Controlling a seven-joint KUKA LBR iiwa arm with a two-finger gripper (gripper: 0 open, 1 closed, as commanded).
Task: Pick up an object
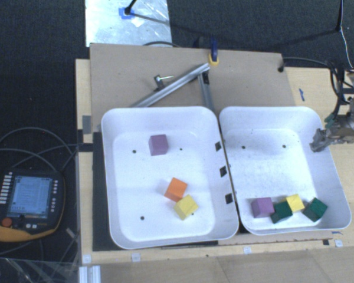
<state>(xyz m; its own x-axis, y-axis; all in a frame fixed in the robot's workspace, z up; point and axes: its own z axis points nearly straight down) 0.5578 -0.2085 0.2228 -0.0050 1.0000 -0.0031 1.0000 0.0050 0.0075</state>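
grey metal claw (320, 141) on a pale grey wrist, thin dark cables above

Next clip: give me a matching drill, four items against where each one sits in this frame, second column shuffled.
Items:
1. orange cube
2. lone purple cube
3. gripper
4. yellow cube between the green ones

Places:
A. near edge of the right bin
B. over the right bin's right rim
C. far part of the left bin, apart from the others
D. left bin, touching a yellow cube

Pairs: 1-D, 2-C, 3-B, 4-A
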